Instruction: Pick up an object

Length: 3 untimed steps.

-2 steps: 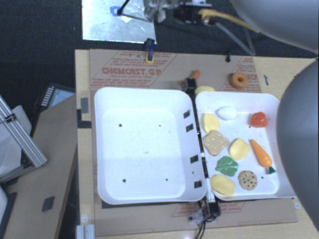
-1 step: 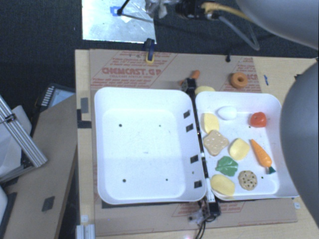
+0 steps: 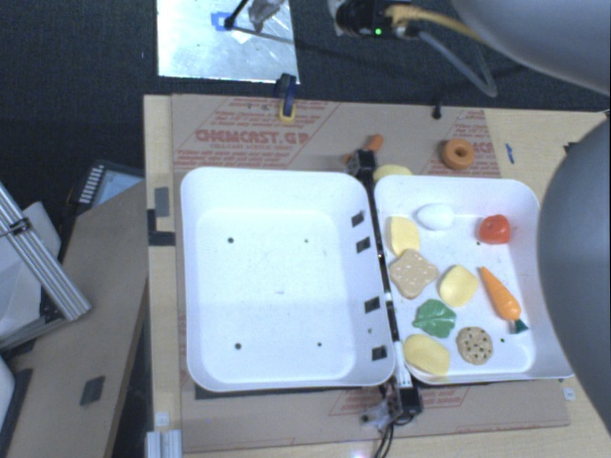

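Toy foods lie untouched in the right bin (image 3: 527, 198): cookie (image 3: 474, 344) nearest, then carrot (image 3: 500, 295), cracker (image 3: 412, 273), tomato (image 3: 494, 228), egg (image 3: 436, 217). A doughnut (image 3: 458, 154) sits beyond on the bench (image 3: 315, 132). Nothing looks lifted yet; the whole pick remains. Pincer's state: cannot tell.

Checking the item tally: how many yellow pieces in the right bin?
4. One at the bin's upper left, one mid-bin right of the cracker, one at the bottom left, one at the top rim. The arm may hide more at right.

Robot lab, white bins (image 3: 267, 189) on cardboard-topped bench (image 3: 248, 132), toy food
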Available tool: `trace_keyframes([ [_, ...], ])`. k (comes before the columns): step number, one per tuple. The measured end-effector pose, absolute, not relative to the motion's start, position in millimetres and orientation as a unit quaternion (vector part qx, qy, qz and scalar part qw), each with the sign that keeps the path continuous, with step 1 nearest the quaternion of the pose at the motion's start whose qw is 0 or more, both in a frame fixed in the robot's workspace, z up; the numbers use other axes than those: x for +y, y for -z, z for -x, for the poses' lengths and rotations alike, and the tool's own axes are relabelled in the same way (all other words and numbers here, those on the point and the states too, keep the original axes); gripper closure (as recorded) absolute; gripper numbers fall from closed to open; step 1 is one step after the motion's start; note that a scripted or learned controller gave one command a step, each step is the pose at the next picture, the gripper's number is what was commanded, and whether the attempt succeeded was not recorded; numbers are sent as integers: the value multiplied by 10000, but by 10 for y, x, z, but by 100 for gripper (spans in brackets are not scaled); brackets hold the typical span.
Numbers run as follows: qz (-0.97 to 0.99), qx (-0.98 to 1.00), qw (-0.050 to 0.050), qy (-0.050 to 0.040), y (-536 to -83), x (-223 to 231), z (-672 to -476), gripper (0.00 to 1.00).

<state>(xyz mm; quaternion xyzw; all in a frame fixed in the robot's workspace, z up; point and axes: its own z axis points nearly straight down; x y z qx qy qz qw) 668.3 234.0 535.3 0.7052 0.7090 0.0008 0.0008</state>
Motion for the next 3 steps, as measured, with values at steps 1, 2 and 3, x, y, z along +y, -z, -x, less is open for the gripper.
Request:
trace_keyframes([
  [1, -7040, 7102, 20, -20, -5472, 2339, -6683, 100],
  [2, -7035, 7107, -16, -8, -5369, 2359, -5490, 100],
  [3, -7077, 7065, 15, -10, -5337, 2328, -6321, 100],
])
